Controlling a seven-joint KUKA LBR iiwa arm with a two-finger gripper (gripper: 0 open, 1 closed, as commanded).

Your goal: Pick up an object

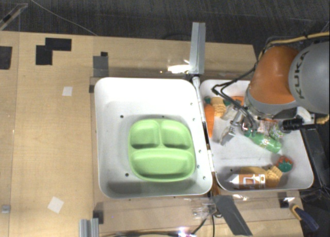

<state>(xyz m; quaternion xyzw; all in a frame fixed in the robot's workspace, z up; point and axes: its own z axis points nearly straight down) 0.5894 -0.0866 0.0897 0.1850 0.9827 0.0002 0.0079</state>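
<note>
Over the right bin (309, 171), the gripper (233, 128) hangs low among scattered items; whether its claw is apart or together cannot be told. A green bottle (264, 139) lies just beside it, an orange item (210, 115) against the bin's left wall, and a brown box (253, 177) near the front. The left bin (111, 102) holds a green divided tray (161, 149). Step judged: approach. Next, the claw must settle around one item and lift.

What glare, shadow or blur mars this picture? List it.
Camera view: bright glare on the bench just behind the left bin; soft shadow along that bin's near wall, in front of the green tray; the gripper and the clutter beneath it in the right bin look slightly blurred.
</note>
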